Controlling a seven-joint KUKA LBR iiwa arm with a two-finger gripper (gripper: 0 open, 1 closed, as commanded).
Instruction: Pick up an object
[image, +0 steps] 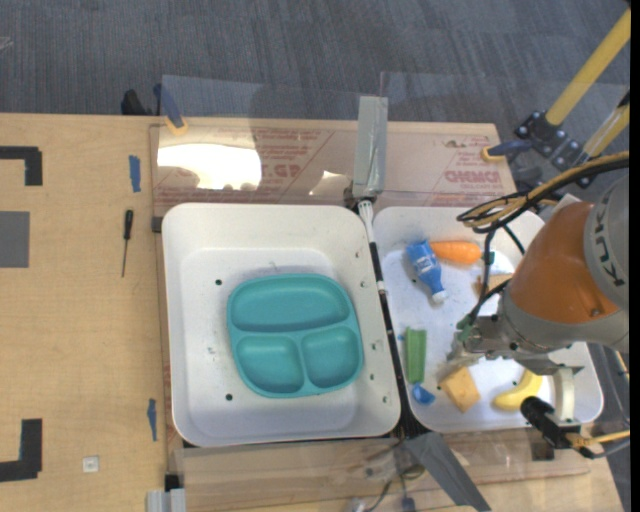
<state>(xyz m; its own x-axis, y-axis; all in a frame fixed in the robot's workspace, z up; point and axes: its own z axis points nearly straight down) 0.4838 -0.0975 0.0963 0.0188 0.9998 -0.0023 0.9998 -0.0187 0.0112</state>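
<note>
Wooden bench (70, 330) under grey carpet; on it we log two white bins, touching along a shared middle edge.

Left bin (190, 250): one teal divided plate (293, 335), set near the centre, with bare white floor all round it and free margin to every wall.

Right bin (395, 260): crowded. We list a blue bottle (426, 268), its long axis running from upper left to lower right, with what looks like the narrow end pointing down-right. An orange carrot (457, 252) lies just beside it, long axis roughly level, close to the far wall. A green stick (414, 355) lies upright in the view, long axis parallel to the middle edge and near it. A small blue piece (423, 395) sits below it. A tan block (461, 389) lies tilted near the front wall. A yellow banana (520, 393) lies to the right of the block.

Arm (560, 270): enters from the right and covers much of the right bin's right half. We place the gripper (470, 345) low over the floor between the green stick and the tan block. We cannot tell how far apart its fingers stand, and we see no item between them.
</note>
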